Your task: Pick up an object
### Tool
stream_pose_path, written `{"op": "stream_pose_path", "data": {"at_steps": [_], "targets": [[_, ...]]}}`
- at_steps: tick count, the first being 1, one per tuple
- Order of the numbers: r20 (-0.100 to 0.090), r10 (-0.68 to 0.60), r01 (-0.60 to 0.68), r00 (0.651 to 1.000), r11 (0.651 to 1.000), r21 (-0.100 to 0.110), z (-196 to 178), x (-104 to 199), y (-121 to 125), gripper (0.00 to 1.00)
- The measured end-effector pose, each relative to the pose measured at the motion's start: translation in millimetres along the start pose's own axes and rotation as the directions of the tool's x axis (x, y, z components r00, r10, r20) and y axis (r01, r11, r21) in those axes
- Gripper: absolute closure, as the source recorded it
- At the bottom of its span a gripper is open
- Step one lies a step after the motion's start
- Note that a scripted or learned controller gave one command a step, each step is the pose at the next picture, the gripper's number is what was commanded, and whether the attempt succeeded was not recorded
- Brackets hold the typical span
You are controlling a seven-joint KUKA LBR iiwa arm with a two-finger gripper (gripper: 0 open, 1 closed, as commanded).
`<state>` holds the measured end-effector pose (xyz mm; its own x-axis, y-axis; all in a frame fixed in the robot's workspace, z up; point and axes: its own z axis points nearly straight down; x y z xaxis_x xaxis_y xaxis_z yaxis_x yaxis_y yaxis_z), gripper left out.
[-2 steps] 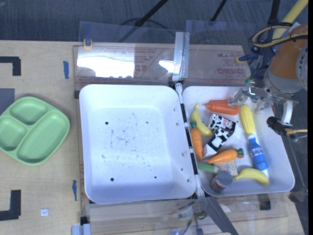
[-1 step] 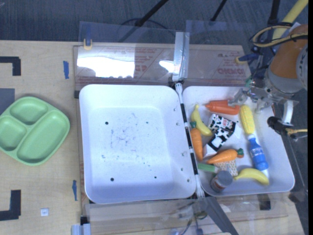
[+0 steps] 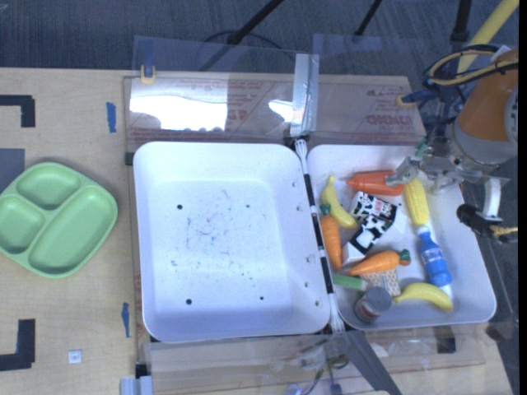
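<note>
The right white bin [image 3: 476, 245] holds several toy foods. Among them are an orange carrot [image 3: 375, 181] at the back, a yellow corn cob [image 3: 416, 201], a black-and-white patterned box [image 3: 372, 217] and a blue-and-white tube [image 3: 433, 259]. A second carrot [image 3: 331, 242] and a small banana [image 3: 329, 194] lie along the bin's left wall. A third carrot [image 3: 377, 262], a banana [image 3: 425, 295] and a small can [image 3: 372, 304] lie near the front. My gripper [image 3: 426, 168] hangs over the bin's back right part, just above the corn cob's far end and beside the back carrot's tip.
The left white bin [image 3: 221, 229] lies beside the right one, with a shared rim between them. A green divided plate [image 3: 54, 218] rests on the bench at far left. Clear plastic panels [image 3: 247, 101] stand behind both bins. Cables and arm links crowd the right edge.
</note>
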<state>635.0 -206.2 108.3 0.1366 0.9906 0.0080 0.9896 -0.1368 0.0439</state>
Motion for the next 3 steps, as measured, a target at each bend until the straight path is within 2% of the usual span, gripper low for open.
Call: {"op": "stream_pose_path", "data": {"at_steps": [1,2,3], "targets": [[-0.007,-0.048,0.049,0.999,0.998,0.034,17,-3,-26,0.00],[0.003,-0.045,0.045,0.999,0.998,0.037,9,-8,-27,1.00],[0.005,-0.096,0.096,0.995,0.995,0.042,-85,44,15,1.00]]}}
